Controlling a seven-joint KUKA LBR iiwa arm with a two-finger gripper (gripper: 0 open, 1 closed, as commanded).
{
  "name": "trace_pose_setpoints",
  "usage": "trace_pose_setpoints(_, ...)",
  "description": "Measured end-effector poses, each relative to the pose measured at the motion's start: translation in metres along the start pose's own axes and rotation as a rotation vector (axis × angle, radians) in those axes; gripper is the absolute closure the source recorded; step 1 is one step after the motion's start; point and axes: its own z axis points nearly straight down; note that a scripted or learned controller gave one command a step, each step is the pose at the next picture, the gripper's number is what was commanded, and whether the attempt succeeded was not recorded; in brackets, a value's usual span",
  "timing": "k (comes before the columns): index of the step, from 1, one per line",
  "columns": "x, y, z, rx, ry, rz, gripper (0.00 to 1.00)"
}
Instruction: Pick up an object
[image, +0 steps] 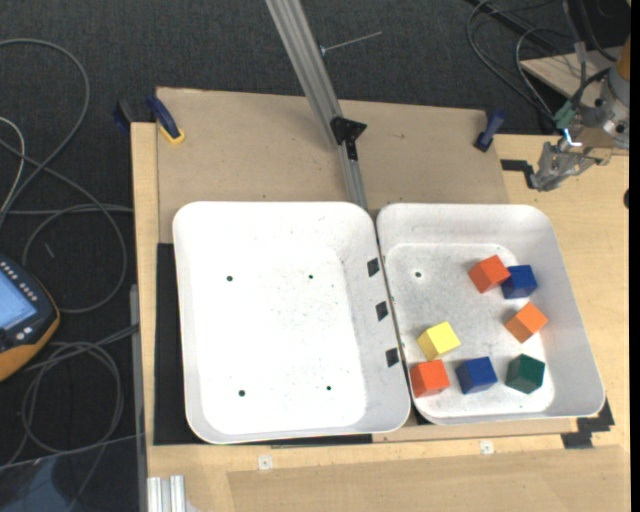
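Grey gripper (553, 172) small at frame edge, blurred, beyond right bin (570, 300)

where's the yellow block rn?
Yellow block sits in the right bin, toward its left side, just above the red-orange block at the front-left corner.

One fixed camera looks down at a slant from above the bench (300, 130), far enough to frame both white bins (200, 330) side by side.
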Motion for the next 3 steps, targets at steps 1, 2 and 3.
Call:
trace_pose_setpoints(1, 0.055, -0.012, 0.013, 0.01, 0.005, -0.003, 1.0)
trace_pose_setpoints(2, 0.106, -0.021, 0.026, 0.011, 0.005, -0.003, 1.0)
trace_pose_setpoints(3, 0.154, -0.036, 0.034, 0.011, 0.006, -0.003, 1.0)
